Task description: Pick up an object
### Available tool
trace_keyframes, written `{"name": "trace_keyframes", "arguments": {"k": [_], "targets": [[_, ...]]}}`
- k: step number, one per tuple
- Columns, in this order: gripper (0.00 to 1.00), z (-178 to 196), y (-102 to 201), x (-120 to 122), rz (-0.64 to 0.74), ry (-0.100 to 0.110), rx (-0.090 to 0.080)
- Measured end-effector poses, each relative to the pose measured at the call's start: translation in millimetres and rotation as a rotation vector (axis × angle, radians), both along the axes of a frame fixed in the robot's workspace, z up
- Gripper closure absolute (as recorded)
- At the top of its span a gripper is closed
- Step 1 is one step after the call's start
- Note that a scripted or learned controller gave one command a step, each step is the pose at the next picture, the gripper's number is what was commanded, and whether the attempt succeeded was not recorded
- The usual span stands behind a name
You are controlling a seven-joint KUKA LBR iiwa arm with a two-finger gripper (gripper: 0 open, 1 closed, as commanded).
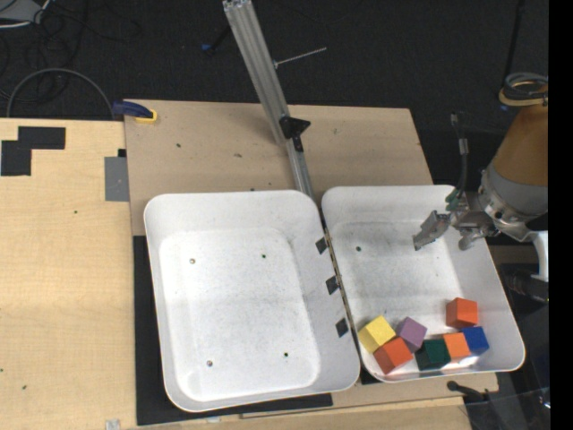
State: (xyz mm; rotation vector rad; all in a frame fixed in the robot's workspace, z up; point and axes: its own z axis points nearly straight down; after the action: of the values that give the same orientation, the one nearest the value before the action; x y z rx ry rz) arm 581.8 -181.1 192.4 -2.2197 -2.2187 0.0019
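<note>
Blocks, seven by my count, sit clustered in the near corner of the right bin [394, 213]: a yellow block [378, 331], a purple block [412, 331], three orange-red blocks [462, 312], a green block [433, 354] and a blue block [476, 339]. My pincer [445, 229] hangs over that bin's far side, well apart from them, spread and grasping nothing. Beside it lies the left bin [233, 294] on the tan bench [224, 150], dark floor behind.

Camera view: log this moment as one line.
claw: open, holds nothing, above right bin | blocks: clustered at near edge, red block apart from claw | left bin: bare
</note>
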Motion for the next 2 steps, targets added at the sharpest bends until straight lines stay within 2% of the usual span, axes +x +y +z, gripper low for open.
{"name": "trace_keyframes", "arguments": {"k": [1, 2], "targets": [[1.00, 10, 0, 0, 0.001, 0.001, 0.001], [1.00, 20, 54, 27, 0.007, -0.004, 0.001]]}}
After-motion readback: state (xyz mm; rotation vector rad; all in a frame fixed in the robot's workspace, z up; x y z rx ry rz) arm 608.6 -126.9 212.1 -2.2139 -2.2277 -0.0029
